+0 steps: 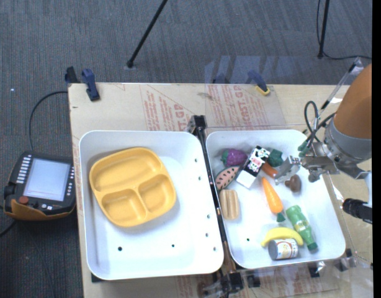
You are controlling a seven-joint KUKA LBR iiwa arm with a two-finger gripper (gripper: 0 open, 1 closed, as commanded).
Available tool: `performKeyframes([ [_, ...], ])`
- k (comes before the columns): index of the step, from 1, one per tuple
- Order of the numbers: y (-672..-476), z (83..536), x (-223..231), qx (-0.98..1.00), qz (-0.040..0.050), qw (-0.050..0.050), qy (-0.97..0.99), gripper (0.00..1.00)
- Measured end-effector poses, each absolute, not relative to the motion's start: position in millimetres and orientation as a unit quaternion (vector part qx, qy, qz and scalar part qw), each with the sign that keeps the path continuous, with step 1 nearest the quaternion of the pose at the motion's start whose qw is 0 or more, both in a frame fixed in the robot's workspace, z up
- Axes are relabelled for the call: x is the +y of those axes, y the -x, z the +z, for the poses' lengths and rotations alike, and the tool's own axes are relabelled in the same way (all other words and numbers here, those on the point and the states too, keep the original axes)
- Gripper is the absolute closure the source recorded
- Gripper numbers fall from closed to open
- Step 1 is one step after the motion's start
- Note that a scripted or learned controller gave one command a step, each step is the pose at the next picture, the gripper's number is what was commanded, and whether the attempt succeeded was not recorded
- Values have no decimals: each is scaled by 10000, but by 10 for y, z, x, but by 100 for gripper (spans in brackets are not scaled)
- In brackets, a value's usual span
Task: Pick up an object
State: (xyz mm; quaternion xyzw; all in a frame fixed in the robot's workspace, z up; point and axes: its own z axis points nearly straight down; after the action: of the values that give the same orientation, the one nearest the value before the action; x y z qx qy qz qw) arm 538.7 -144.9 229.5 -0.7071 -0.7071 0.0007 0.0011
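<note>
- While the arm (pixel 355 113) reaches in from the right edge of the frame, its gripper (pixel 294 164) is seen low over the upper right part of the right bin (pixel 240 253).
- Whether the gripper is open or closed cannot be told, and nothing is seen to be gripped.
- A small brown object (pixel 294 182) is found just below the gripper, and an orange carrot (pixel 272 196) lies on a slant just to its lower left.
- A black-and-white cow-patterned carton (pixel 252 166) is placed near the upper middle of that bin, with a purple item (pixel 234 157) to its left and a dark green piece (pixel 275 156) to its right.
- A bread roll (pixel 229 204) is laid along the bin's left side.
- A green bottle (pixel 301 226), a banana (pixel 281 235) and a can (pixel 283 249) are gathered in the lower right corner.
- A yellow divided plate (pixel 133 185) is held in the left bin (pixel 147 259), at the centre left of the frame.
- A pendant with a screen (pixel 40 185) is seen on the floor at the far left.
</note>
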Motion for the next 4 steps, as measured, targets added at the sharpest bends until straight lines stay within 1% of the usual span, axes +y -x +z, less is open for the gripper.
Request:
performKeyframes([
  [1, -5469, 1037, -1383, -7605, 32, 82, 6493, 0],
  [2, -5503, 1189, -1420, -7567, 1, 31, 6538, 100],
  [3, -5130, 1111, -1091, -6121, 18, 49, 7908, 100],
  [4, -5072, 1299, -1505, -5000, 16, 26, 8660, 100],
])
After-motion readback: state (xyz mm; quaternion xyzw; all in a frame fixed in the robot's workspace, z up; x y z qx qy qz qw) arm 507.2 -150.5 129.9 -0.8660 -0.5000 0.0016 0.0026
